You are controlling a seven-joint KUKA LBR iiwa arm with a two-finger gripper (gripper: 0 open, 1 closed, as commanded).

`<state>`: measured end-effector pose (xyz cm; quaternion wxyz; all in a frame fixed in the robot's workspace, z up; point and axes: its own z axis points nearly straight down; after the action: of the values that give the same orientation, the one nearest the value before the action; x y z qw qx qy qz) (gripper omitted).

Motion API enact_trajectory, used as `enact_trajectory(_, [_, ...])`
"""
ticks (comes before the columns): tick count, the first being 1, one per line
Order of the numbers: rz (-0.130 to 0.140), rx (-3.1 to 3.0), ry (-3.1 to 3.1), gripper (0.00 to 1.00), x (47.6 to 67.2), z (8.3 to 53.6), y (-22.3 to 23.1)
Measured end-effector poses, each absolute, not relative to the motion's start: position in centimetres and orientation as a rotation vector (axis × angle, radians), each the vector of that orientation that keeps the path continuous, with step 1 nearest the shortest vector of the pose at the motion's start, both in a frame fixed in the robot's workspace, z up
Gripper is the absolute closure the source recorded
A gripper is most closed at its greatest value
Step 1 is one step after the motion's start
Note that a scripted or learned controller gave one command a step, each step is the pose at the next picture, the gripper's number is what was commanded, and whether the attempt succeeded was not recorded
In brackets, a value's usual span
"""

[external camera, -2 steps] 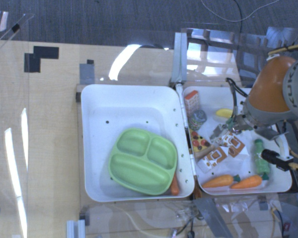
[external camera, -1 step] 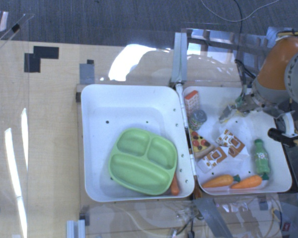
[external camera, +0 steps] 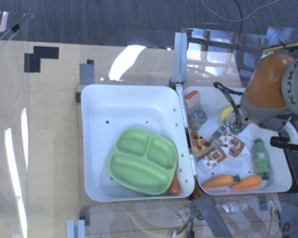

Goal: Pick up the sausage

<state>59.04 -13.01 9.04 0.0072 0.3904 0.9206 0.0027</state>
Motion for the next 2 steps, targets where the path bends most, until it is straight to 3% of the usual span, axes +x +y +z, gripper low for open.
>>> enact_trajectory(1, [0.004, 1.077, 2.942, 0.00, 59.2, 9.7, -13.3])
enact_trajectory(2, [0.004, 0.788, 3.026, 0.00, 60.8, 18.0, -11.5])
